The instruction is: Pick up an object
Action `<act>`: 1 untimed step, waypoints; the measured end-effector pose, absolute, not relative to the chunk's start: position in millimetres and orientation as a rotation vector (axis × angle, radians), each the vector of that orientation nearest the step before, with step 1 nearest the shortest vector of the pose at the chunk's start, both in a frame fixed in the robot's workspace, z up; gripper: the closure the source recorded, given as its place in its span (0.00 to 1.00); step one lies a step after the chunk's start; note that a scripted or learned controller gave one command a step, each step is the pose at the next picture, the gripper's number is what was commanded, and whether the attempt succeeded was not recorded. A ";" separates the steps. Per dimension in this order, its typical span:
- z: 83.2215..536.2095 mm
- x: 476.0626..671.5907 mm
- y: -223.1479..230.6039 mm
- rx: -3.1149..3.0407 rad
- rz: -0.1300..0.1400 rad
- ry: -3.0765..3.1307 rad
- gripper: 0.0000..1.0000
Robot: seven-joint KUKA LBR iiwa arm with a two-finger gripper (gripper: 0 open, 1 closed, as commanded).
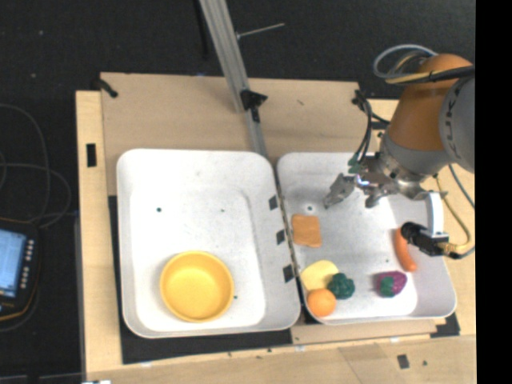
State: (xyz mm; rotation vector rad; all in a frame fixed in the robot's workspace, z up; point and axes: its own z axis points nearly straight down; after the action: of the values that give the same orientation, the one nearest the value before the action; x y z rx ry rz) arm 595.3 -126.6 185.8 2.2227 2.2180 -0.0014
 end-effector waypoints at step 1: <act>126.8 594.7 -131.4 2.222 -0.001 2.219 0.00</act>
State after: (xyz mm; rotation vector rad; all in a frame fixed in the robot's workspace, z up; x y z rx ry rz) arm 594.7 -131.4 126.8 2.2224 2.2190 -0.0012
